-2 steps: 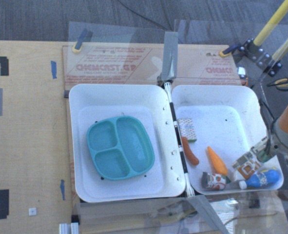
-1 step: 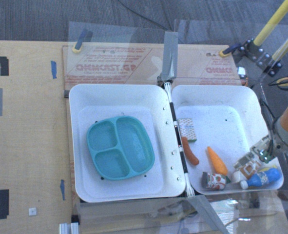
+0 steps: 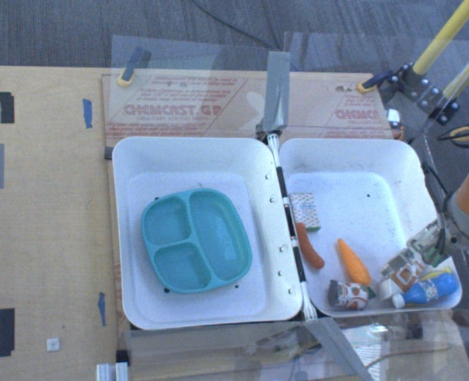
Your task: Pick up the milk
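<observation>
The right bin [image 3: 353, 169] holds several toy foods. A blue bottle with a white cap [image 3: 428, 290] lies on its side in the near right corner; it looks like the milk, though its label is too small to read. Touching it on the left is a brown-and-white carton [image 3: 405, 275]. A small red-and-white carton [image 3: 347, 294] lies by the near wall. My gripper [image 3: 419, 252] reaches in over the bin's right wall, its tips just above the brown-and-white carton and up-left of the bottle. Nothing is visibly held.
A green-patterned box [image 3: 304, 210], a red sausage-like piece [image 3: 309, 247] and an orange carrot [image 3: 353, 262] lie in the right bin's left half. The left bin [image 3: 139, 165] holds a teal divided plate [image 3: 196, 239]. Yellow-handled tools [image 3: 448, 30] stand at the back right.
</observation>
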{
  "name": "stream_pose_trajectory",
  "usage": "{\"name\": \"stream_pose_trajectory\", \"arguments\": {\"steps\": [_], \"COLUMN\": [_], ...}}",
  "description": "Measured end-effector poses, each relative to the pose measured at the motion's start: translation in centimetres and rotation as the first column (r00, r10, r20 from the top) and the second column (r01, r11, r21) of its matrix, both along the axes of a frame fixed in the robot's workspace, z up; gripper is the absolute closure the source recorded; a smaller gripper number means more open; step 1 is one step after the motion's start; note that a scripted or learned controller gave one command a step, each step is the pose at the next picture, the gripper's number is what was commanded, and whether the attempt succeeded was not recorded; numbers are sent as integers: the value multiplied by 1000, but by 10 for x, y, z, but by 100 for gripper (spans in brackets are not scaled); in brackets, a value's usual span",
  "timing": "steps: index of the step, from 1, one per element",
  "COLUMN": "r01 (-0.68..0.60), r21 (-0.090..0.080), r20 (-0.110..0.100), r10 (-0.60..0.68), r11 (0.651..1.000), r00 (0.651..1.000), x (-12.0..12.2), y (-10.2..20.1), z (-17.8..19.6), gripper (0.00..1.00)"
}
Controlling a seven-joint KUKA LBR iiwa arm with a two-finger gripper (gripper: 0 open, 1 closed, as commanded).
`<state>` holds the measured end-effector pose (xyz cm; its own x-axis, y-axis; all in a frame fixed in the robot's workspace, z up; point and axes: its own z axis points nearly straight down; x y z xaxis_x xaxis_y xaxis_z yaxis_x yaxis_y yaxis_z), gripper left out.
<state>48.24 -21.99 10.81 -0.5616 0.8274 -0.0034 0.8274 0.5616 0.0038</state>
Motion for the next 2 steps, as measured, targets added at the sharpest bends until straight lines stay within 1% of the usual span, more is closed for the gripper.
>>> {"name": "stream_pose_trajectory", "arguments": {"steps": [1, 2], "r01": [77, -268], "r21": [1, -4], "r20": [0, 1], "r10": [-77, 268], "r11": [997, 963], "r00": [997, 963], "x": [-2, 12], "y": [-4, 43], "z": [-3, -19], "gripper": [0, 0]}}
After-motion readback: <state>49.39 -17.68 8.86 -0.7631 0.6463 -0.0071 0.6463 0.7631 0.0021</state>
